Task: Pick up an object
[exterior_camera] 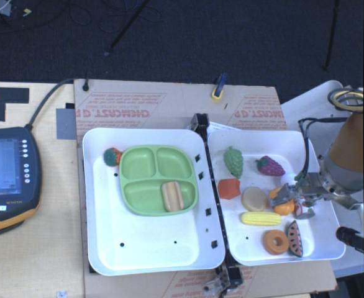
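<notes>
You've got two white bins (148,253). By the jaws (292,198): one ridged yellow corn (261,218), one glazed donut (275,241). Can't tell their state.

Dark blue carpet floor (232,36) across the top, from 10 to 2 o'clock, crossed by thin black cables (129,20) and a cable tangle at the 11 o'clock corner. Pale wooden bench top (45,253) from 8 to 9 o'clock, bearing a teach pendant (8,182) with a lit bluish screen. Brown cardboard sheet (169,107) with reversed red print at centre, toward 12 o'clock. Blue-and-yellow clamp (218,87) on its far edge. Even, flat light, no hard shadows.
</notes>
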Available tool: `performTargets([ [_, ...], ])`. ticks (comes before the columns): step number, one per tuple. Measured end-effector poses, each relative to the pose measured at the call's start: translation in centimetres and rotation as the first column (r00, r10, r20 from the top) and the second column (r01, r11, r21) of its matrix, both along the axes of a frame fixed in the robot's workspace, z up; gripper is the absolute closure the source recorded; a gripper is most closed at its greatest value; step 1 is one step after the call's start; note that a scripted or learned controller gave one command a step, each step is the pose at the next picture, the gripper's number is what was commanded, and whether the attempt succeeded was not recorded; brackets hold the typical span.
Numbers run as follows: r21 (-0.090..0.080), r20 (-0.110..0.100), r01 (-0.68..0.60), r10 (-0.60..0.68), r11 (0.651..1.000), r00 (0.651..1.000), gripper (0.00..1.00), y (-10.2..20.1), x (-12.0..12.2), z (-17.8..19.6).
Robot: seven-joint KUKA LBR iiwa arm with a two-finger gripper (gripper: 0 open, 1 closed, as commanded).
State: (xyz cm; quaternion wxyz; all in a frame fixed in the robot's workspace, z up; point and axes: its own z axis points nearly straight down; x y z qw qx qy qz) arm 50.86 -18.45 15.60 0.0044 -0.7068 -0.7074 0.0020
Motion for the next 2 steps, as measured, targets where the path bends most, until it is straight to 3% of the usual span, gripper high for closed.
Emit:
performTargets([
  [1,0.008,0.002,-0.004,0.004,1.0,1.0,0.0,0.81,-0.03,-6.27],
  [2,0.004,0.005,-0.001,0.001,1.0,1.0,0.0,1.06,-0.02,-6.85],
])
